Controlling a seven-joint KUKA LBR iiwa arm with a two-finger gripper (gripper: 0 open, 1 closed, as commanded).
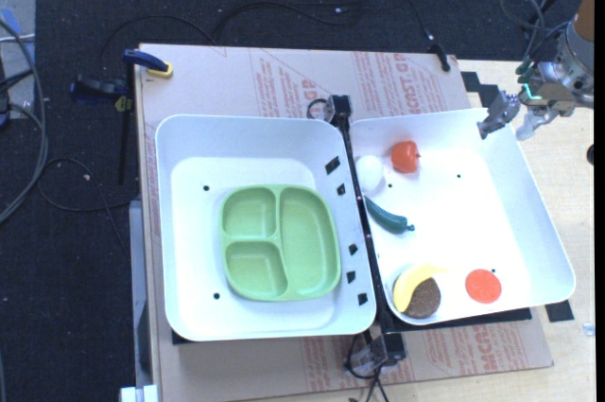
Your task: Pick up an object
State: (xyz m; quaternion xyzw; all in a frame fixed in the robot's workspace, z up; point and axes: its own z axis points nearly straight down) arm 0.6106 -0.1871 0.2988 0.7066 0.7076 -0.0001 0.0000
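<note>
While the arm reaches in, the fingers (493, 120) stand apart with nothing between them, over the rim of the right bin (473, 211) at its far corner. Nothing touches them.

Nearest to the fingers, to their left and a little nearer the camera, a red ball (405, 156) lies on the bin floor. Just beyond it from the fingers is a white ball (369, 169), close to the wall that the two bins share. Farther from the fingers on the same side, a curved teal piece (388, 216) lies apart from both balls.

Well away from the fingers, at the near edge of that bin, an orange disc (483, 286) lies flat almost straight below them in the view. A yellow and brown round thing (419, 291) sits to the left of the disc, apart from it.

Farthest from the fingers, the left bin (189, 164) holds a green divided plate (281, 241), flat on its floor. Both bins rest on the bench (265, 78), and a blue clamp (146, 62) grips the bench's far left corner.
</note>
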